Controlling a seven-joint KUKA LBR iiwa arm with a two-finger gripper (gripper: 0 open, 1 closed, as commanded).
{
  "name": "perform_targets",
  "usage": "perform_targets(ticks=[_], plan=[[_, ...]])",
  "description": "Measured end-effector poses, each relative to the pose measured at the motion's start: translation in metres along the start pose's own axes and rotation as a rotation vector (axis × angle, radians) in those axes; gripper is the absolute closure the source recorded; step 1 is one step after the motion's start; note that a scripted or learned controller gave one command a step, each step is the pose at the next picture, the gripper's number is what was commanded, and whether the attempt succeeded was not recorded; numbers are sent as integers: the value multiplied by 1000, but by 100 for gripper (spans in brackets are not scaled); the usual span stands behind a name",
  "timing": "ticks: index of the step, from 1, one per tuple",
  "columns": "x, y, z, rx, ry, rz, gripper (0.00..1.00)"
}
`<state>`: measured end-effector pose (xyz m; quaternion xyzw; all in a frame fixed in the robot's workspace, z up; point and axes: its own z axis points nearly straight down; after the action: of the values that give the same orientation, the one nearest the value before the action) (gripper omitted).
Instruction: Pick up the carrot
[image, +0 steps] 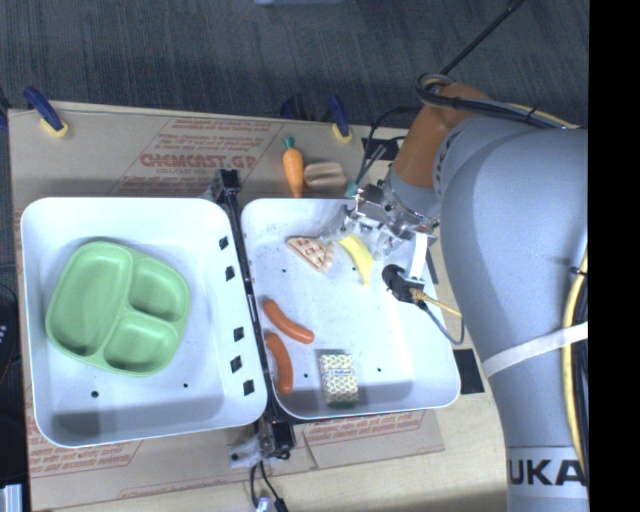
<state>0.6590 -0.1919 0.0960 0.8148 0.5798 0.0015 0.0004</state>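
A dark, ribbed floor runs behind the bench (200, 155), whose top is covered with printed brown cardboard held down by blue clamps (45, 112) at its far edge. Two shallow white bins sit side by side on it, joined by a black hinge strip. The left bin (60, 400) carries a pale green divided plate (118, 307) towards its left side. The right bin (420, 380) carries a waffle piece (311, 251) near its far edge, a banana (357, 257) just beside it to the right, two sausages (287, 320) along its left wall, one behind the other, and a small patterned block (339, 377) near its front edge. The carrot (292, 170), orange with a green top, lies outside both bins on the cardboard, just beyond the far left corner of the right bin, with a tan bun-like item (323, 176) just beside it on the right. The grey arm (500, 260) comes in from the right, its orange band above the wrist, and its gripper (368, 222) hangs over the far edge of the right bin, right above the banana and well apart from the carrot. From where I stand I cannot tell how the tool is set, wide or narrow, and nothing is visibly clamped in it.
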Motion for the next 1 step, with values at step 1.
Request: perform_targets(ticks=[1], plan=[[3,1,-12,0,2,-8,100]])
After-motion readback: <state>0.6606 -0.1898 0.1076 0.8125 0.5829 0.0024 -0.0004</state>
